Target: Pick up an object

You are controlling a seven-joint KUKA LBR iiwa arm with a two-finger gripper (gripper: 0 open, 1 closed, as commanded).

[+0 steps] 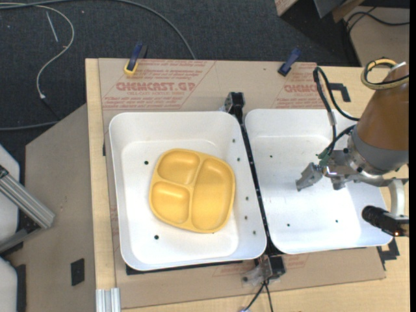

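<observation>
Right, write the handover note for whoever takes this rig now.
Hand: over the right bin, nothing visible between its fingers; open or shut can't be judged.
Yellow divided plate: lying flat in the left bin, apart from the hand.
Done: nothing picked up.
Left: move the hand across to the plate, grasp it, probably at a rim, and lift.

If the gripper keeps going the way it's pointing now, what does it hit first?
The gripper points leftward and down over the right bin. It would probably meet that bin's bare white floor first; the yellow plate lies beyond, in the left bin. Height is unclear.
</observation>
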